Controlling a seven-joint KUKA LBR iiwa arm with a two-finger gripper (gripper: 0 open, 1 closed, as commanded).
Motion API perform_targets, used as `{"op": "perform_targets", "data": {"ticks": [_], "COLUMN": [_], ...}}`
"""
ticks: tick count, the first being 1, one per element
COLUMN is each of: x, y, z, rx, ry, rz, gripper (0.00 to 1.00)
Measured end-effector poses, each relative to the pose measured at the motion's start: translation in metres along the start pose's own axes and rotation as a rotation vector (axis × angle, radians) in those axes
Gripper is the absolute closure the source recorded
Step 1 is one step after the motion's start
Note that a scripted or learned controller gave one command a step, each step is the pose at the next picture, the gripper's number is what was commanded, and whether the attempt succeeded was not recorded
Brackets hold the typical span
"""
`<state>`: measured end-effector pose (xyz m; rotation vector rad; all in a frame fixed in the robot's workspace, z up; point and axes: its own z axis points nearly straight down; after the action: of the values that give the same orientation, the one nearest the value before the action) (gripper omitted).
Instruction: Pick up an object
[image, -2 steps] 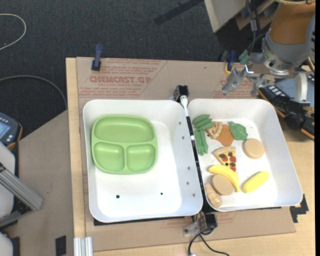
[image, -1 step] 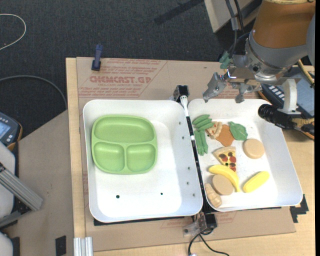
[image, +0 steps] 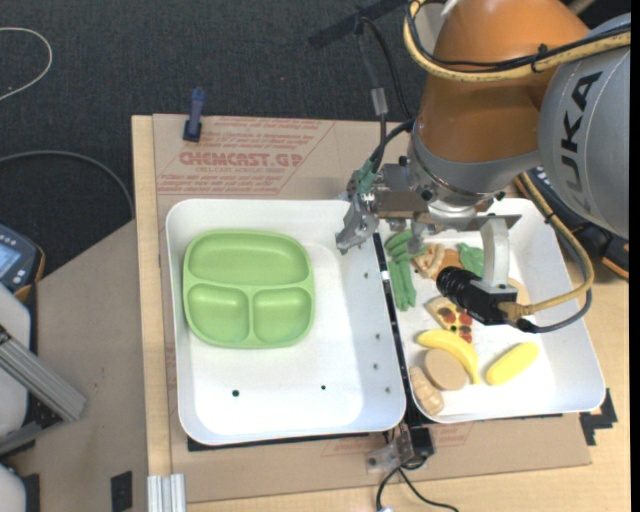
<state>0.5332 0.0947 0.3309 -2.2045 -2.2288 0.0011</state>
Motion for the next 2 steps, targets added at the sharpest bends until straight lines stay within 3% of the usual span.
{"op": "perform_targets", "data": {"ticks": [1, 2], "x": [0.0720, 0.0676], "y": [-0.0015, -0.0008], "z": [-0.0474, -0.0555], "rx": [-0.011, -0.009], "ry": [0.000, -0.003], "rz": [0.001, 0.009], "gripper": [0.00, 1.00]}}
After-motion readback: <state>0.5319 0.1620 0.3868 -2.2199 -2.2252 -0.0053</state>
